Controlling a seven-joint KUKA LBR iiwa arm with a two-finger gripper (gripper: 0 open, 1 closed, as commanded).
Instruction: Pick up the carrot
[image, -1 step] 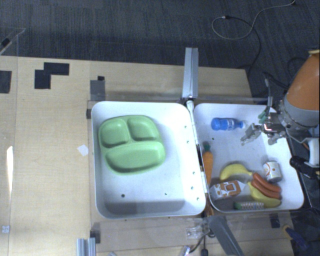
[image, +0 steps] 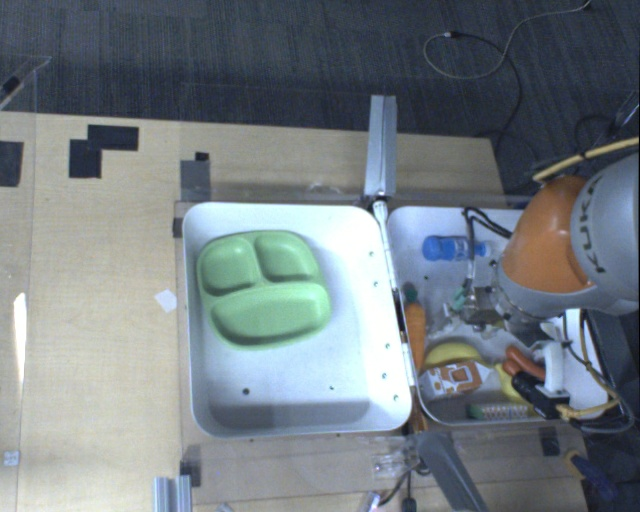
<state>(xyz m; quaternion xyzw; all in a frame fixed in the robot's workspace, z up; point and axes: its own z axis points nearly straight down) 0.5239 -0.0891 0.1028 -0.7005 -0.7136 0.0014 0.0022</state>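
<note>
- We see the carrot (image: 414, 333) in the right bin (image: 400, 240), lying lengthwise against that bin's left wall, just right of the divider between the two bins.
- The carrot lies free, apart from the hand.
- The arm (image: 560, 240) comes in from the right, its orange band over the right bin's upper right part.
- The hand (image: 478, 312) sits low over the middle of the right bin, near the carrot but right of it.
- We can't tell whether the hand is spread or pressed together; the wrist and cabling clutter that spot.
- Other items in the right bin: a blue bottle (image: 446, 247) near the back wall, a banana (image: 452, 352) just right of the carrot's lower end, a brown-and-white box (image: 458, 380) in front of the banana.
- A dark flat item with coloured dots (image: 490, 410) lies at the right bin's front wall; too small to identify.
- The left bin (image: 290, 400) holds a green divided tray (image: 263, 287), sitting in its back half.
- Both bins rest on the wooden table (image: 90, 330).
</note>
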